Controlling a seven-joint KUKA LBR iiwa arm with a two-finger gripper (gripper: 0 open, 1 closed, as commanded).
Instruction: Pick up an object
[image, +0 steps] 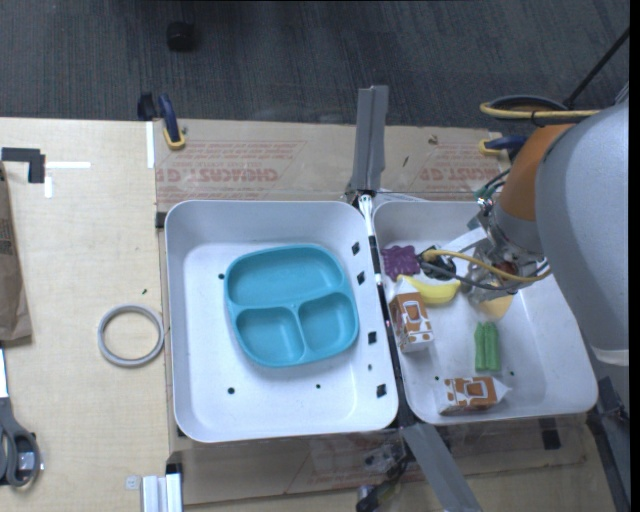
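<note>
The likeliest target, a yellow banana-shaped toy, lies on the floor of the right bin just under the gripper, with a purple grape cluster beside it and a small carton, a green piece and an orange-and-white packet nearer the front. Nothing looks lifted, so I judge the pick not yet done; cables and the wrist hide the gripper, so I cannot tell how it stands. The left bin holds a blue divided plate.
</note>
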